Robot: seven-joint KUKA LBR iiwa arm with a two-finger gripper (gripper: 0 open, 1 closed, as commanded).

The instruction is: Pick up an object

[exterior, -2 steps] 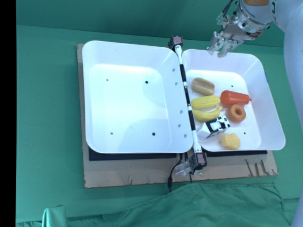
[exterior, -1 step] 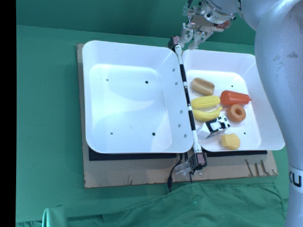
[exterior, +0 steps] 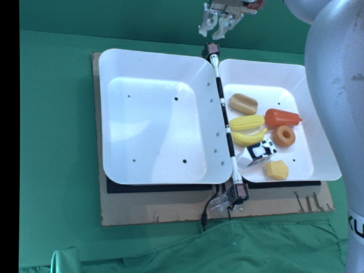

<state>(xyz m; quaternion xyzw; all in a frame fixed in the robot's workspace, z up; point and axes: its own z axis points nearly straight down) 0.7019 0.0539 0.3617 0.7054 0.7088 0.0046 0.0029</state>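
My gripper (exterior: 215, 26) hangs high above the far end of the divider between the two bins, well away from the objects. Its white fingers (exterior: 205, 25) point down and stand apart with nothing between them. The right bin (exterior: 307, 84) holds several toy foods: a tan bread roll (exterior: 243, 103), a yellow corn cob (exterior: 246, 122), a banana (exterior: 248, 137), an orange-red carrot (exterior: 281, 118), a brown donut (exterior: 283, 136), a black-and-white carton (exterior: 261, 151) and a yellow-orange chunk (exterior: 276, 169).
The left bin (exterior: 153, 67) lies beside the right one, with a black-and-white striped bar (exterior: 223, 112) between them. Both rest on a cardboard sheet (exterior: 159, 209) over green cloth. The grey arm (exterior: 335, 67) looms over the right bin's right edge.
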